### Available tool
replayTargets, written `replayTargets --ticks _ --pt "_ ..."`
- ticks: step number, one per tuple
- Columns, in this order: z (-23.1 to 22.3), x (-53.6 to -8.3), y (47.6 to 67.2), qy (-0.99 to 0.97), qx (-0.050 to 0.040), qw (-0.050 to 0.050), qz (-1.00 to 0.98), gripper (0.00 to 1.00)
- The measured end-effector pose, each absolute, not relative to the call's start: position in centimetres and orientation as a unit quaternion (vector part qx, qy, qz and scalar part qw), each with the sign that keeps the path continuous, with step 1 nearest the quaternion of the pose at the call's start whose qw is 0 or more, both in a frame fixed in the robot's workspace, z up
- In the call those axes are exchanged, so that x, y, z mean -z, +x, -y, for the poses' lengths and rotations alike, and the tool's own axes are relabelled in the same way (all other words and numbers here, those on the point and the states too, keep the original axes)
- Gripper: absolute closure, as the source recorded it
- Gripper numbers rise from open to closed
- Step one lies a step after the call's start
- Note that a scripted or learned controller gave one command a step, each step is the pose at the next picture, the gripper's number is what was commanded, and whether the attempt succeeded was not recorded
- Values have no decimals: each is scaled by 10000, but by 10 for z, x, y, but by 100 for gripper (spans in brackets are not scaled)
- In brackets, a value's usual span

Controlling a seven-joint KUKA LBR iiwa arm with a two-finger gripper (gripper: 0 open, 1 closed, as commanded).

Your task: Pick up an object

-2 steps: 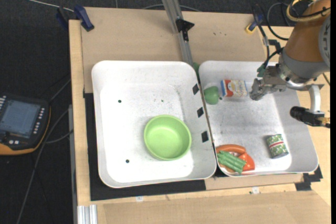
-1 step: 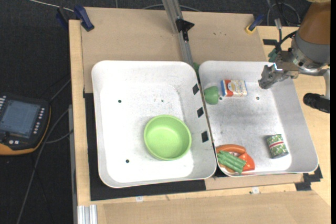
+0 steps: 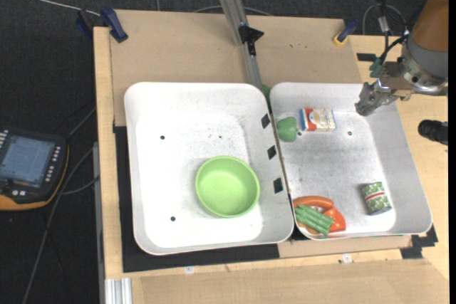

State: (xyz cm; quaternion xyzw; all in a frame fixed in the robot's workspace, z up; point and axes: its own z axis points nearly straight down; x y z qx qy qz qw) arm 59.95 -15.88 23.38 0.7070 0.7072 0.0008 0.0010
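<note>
Hovering at the right bin's [image 3: 399, 146] upper right rim, our end effector [image 3: 367, 102] carries nothing visible; we cannot tell whether it is released or clenched. The nearest candidate, a small red-and-white carton [image 3: 316, 119], lies just to its left, long axis running left-right. A green ball [image 3: 286, 129] sits beside the carton. A green can [image 3: 375, 197] and orange-green toy [image 3: 318, 216] lie nearer us, well apart. Nothing obstructs the carton.

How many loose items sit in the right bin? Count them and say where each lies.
4. A green ball at the left wall, a carton beside it, a can near the front right, and a plate of vegetables in the front left corner.
</note>
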Motion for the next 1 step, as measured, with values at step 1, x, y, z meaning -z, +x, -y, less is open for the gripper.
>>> replayTargets --ticks 1 --pt "105 -243 594 7056 -10 0 -7086 100"
